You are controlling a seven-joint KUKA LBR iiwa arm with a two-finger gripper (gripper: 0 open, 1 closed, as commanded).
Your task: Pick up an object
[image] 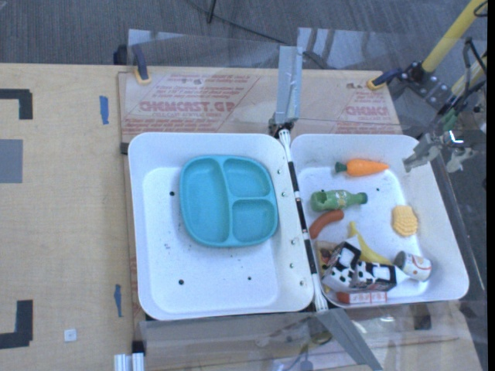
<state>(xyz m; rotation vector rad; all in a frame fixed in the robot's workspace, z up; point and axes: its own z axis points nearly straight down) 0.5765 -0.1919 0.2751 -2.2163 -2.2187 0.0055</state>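
Pincer [430,151] hung at the far right corner of the right bin [456,280], just over its rim; couldn't tell whether released or clenched, nothing seen in it. Closest obj was the carrot [362,167], just to its view-left inside the bin. Yellow corn piece [404,220] lay below the pincer, toward the cam. Green bottle [336,199] and red sausage [326,222] sat further left, by the divider. Banana [363,244], black & white cow toy [357,270] and a white-orange obj [418,266] were bunched at the near edge, well apart from it. Left bin [155,207], far left of the pincer, held a teal divided plate [229,200]. Both bins stood on a light wood table [62,207]; grey floor beyond.
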